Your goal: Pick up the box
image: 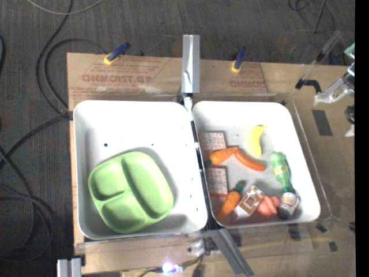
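The box (pixel 249 201) is small, brown and white, and lies tilted near the front of the right bin (pixel 300 133). An orange carrot (pixel 229 202) touches its left side and a pinkish-red item (pixel 266 205) lies against its right side. Its top face is unobstructed.
The right bin also holds a second carrot (pixel 222 156), an orange sausage (pixel 251 161), a yellow banana (pixel 256 138), a green bottle (pixel 280 169), a dark round-capped item (pixel 287 204) and two flat patterned cards (pixel 213 139). A green divided plate (pixel 131 192) lies in the left bin (pixel 92 117).
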Controlling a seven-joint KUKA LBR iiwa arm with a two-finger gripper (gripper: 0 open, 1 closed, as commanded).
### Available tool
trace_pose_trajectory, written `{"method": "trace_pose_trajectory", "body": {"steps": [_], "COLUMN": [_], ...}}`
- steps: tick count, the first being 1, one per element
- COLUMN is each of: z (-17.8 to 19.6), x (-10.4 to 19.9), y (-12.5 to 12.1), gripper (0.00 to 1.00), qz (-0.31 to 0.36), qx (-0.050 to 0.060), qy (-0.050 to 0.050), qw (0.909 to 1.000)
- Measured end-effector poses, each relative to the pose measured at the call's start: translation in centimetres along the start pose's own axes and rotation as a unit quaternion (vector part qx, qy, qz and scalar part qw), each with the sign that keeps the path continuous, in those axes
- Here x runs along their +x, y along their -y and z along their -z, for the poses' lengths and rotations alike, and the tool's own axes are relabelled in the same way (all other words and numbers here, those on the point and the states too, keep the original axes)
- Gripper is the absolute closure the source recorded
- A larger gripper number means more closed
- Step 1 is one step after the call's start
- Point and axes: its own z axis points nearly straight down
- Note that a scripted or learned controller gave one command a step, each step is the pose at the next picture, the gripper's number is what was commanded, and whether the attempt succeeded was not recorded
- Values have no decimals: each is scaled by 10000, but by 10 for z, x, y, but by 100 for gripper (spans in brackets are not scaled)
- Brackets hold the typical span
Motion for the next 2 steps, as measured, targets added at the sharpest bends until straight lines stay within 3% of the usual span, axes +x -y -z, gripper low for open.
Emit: {"method": "trace_pose_trajectory", "body": {"steps": [1, 2], "z": [-146, -227], "x": [-46, -4], "y": [-11, -48], "gripper": [0, 0], "qz": [-554, -1035], "qx": [19, 24], "qy": [5, 11], "qw": [9985, 9946]}}
